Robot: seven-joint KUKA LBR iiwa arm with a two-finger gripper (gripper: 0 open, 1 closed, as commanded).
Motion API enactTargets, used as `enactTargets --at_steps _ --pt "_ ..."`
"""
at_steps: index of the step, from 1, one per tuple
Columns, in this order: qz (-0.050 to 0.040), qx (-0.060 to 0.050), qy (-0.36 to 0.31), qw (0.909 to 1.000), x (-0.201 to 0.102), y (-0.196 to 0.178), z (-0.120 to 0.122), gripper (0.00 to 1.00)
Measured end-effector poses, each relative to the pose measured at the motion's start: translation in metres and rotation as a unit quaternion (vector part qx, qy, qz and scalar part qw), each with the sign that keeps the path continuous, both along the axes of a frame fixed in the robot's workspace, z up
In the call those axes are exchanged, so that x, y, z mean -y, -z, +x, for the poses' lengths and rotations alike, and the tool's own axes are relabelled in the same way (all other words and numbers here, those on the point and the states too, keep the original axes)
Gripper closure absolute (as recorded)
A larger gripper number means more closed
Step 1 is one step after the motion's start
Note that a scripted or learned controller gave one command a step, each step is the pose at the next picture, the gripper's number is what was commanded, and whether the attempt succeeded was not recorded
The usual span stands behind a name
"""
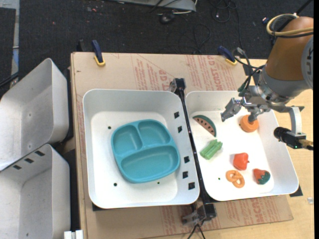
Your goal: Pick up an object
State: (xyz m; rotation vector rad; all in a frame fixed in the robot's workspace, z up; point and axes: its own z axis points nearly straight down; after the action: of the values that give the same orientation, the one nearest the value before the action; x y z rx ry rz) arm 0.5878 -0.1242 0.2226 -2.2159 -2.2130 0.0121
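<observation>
Arm over the right bin, gripper spread wide above loose toy food.

The gripper (240, 111) hangs at the upper right of the frame with its fingers apart and nothing between them; one finger sits just above an orange piece (249, 124). In the right bin (285, 159) also lie a watermelon slice (205, 125), a green vegetable (211, 149), a red pepper (240, 161), a pretzel (235, 178) and a strawberry (260, 176). The left bin (94, 133) holds a blue divided plate (145, 151).
</observation>
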Motion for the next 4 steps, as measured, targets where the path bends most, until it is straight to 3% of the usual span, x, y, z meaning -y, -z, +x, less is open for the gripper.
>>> enactTargets --at_steps 1,4 --pt "-0.0009 0.006 -0.001 1.0 0.0 -0.007 0.003 0.0" --pt "-0.0005 0.004 0.0 1.0 -0.003 0.133 0.0 0.0"
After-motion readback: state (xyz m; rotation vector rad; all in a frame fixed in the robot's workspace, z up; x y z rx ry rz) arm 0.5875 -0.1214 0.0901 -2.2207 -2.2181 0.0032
